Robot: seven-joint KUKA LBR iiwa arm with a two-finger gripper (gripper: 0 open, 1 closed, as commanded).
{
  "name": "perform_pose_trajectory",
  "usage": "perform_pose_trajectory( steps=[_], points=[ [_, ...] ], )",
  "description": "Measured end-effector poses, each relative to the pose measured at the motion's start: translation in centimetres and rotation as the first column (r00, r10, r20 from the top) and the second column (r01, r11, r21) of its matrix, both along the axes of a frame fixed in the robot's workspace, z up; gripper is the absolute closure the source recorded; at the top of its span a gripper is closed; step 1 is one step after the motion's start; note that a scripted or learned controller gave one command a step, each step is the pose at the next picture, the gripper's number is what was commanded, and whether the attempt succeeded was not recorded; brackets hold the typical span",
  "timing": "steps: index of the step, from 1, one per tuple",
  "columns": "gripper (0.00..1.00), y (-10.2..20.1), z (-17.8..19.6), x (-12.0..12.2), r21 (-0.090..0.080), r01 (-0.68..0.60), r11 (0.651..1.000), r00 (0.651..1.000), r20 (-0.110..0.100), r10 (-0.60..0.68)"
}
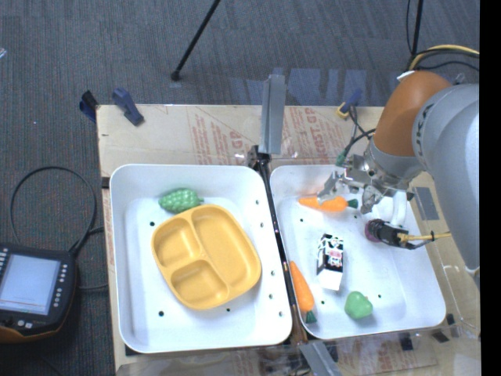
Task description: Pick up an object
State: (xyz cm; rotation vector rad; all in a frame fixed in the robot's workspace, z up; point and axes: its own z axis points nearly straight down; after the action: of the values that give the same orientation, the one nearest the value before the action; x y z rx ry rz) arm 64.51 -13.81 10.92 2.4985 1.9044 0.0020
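1. Sitting on the floor at the far left, at about 8 o'clock of the scene, is a teach pendant (31, 287) with a pale screen; a black cable loops above it.
2. A blue clamp (127, 108) lies at the bench's back left corner, at 11 o'clock from the left bin (125, 304).
3. A yellow divided plate (205, 255) with three compartments lies in the middle of the left bin. A bumpy green toy (178, 200), perhaps a bunch of grapes, lies at the plate's 11 o'clock, just beside its rim.
4. In the right bin (423, 292), a long carrot (300, 287) lies along the left wall at 7 o'clock, its green tip pointing to 5 o'clock.
5. The short carrot (322, 204), the thing nearest the pincer, lies crosswise at the bin's 11 o'clock, with its green end turned to 3 o'clock.
6. A cow-patterned milk carton (331, 261) lies near the bin's middle, at 6 o'clock from the short carrot and apart from it.
7. A rounded green toy (358, 305) rests at the bin's 5 o'clock, near the front wall.
8. The gripper (364, 198) hangs low at the bin's 1 o'clock, just beside the short carrot's green end. I cannot tell whether the pincer is spread, pressed together or pinching the carrot.
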Motion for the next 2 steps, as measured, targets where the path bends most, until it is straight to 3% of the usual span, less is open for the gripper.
perform_pose_trajectory(
  steps=[1,2],
  points=[
    [0.00,2.9,-2.4,-6.0,0.003,-0.158,0.987,0.987,-0.009,0.158],
    [0.00,2.3,-2.4,-9.6,0.003,-0.117,0.993,0.993,-0.008,0.117]
  ],
)
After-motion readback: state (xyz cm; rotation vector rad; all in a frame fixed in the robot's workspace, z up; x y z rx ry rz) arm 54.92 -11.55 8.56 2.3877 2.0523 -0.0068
